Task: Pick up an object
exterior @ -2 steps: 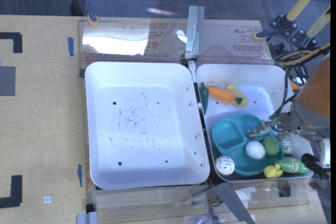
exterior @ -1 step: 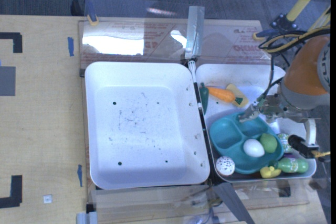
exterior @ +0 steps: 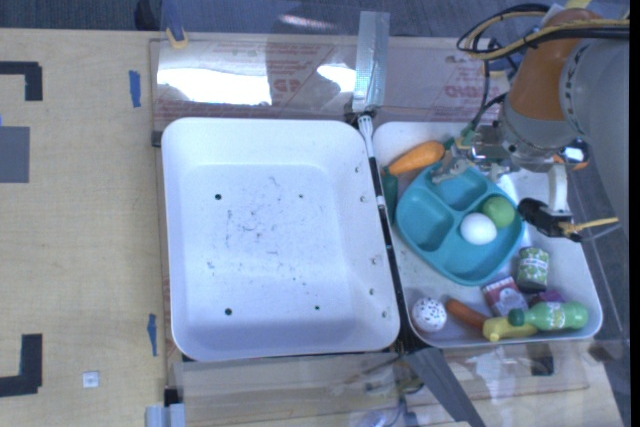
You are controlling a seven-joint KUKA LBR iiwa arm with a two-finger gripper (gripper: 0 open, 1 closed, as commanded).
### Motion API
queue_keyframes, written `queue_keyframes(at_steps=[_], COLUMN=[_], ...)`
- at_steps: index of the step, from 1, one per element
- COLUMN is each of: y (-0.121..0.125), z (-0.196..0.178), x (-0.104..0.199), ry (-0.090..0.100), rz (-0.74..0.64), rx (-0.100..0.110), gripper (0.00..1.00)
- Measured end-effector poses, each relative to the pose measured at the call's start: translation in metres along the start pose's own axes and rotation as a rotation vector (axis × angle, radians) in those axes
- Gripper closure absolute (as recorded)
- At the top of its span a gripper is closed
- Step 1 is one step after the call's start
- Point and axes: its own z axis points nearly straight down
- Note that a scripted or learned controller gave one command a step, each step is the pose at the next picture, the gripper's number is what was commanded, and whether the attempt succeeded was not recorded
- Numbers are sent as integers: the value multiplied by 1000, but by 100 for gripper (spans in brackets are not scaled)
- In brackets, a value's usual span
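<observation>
Several candidates crowd the right bin [exterior: 590, 290], and the gripper [exterior: 478, 153] hangs low over its far end, right at the back rim of the teal divided tray [exterior: 440, 225]. Just beside it lies the orange carrot [exterior: 416, 157], touching the tray's upper edge. I cannot tell how the claw is set; nothing shows pinched in it. This looks like the descent onto a target, not yet a grasp. Next it must settle on the carrot or tray rim. Across the divider, the left bin [exterior: 190, 215] sits out of play.
</observation>
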Motion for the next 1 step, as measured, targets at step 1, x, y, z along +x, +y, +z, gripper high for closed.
queue_keyframes(at_steps=[1], y=[-67], z=[-2], x=[-37], ry=[-2], rz=[-71], rx=[-2], gripper=[0])
